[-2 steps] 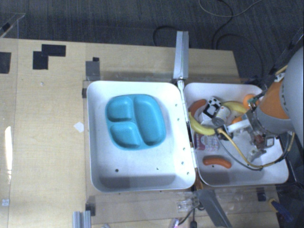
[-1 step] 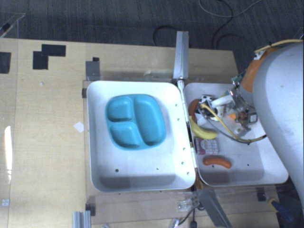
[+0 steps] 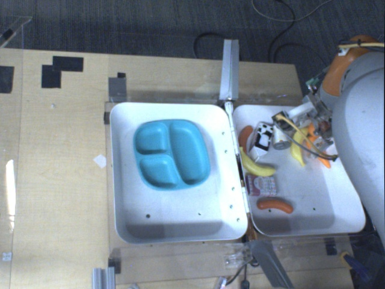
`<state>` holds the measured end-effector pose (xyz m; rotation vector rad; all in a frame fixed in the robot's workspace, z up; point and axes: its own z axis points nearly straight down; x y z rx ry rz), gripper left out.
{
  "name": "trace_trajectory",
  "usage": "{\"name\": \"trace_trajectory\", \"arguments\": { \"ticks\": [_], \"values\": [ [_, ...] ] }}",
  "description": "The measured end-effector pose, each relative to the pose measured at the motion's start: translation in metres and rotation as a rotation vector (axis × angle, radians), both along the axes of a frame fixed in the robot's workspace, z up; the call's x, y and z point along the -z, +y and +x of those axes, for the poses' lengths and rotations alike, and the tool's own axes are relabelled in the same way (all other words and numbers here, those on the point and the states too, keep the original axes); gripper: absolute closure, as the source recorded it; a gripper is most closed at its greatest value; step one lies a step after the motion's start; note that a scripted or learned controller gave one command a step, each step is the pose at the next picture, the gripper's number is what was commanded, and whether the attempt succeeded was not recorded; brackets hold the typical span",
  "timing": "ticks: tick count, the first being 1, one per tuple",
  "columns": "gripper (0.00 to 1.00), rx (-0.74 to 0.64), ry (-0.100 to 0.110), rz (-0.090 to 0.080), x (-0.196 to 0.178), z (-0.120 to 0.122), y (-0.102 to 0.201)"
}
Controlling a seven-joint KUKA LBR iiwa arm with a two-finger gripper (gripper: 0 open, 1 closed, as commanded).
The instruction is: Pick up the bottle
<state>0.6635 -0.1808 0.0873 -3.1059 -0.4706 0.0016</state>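
Reaching Into the Right Bin, Bottle Lying Among Clutter

Reaching in from the right: grey arm (image 3: 361, 131), orange band (image 3: 337, 71) near the upper edge. Pincer (image 3: 313, 122) low over the far right part of the right bin (image 3: 313, 218), amid clutter; grip state cannot be told.

Bottle (image 3: 264, 138), white with black-and-white label, lying tilted in the right bin, just left of the pincer. Touching or just beside it: yellow banana (image 3: 257, 167) below, second banana (image 3: 298, 146) to its right. Red sausage (image 3: 275, 206) nearer the front, well apart from the bottle. Small packet (image 3: 263, 186) between banana and sausage. Orange pieces (image 3: 322, 158) beside the pincer.

Left bin (image 3: 174, 221) holding blue divided tray (image 3: 172, 153), upright. Both bins on pale wooden worktop (image 3: 54, 179).
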Motion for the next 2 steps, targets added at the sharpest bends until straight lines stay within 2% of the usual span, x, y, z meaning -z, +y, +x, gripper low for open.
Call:
{"name": "trace_trajectory", "arguments": {
  "ticks": [1,2],
  "values": [
    [0.0,-0.001,0.0,0.0,0.0,0.0,0.0],
    [0.0,0.014,-0.008,-0.001,-0.129,-0.019,-0.024]
  ]
}}
